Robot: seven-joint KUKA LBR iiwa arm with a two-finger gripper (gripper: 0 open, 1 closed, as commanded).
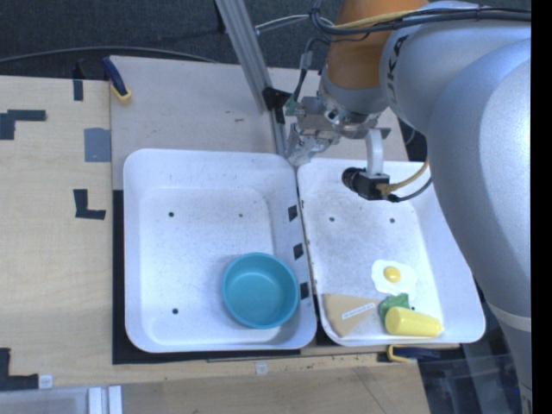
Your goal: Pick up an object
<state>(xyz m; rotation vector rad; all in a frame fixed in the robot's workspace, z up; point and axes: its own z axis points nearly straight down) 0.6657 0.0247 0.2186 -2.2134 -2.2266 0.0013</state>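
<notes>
Grey gripper point(304, 149) hovers over the bins' shared far edge, finger state unclear. To grasp well, descend centred over the blue bowl point(260, 290) rim, left bin's point(151, 175) near-right corner.

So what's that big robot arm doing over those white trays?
It's meant to pick something up, but it hasn't got anything yet. The robot arm reaches in from the right, with its claw up at the far edge where the two trays meet. The blue bowl sits in the left tray. The toy fried egg, the cheese wedge and the yellow corn lie untouched at the near end of the right tray.
</notes>
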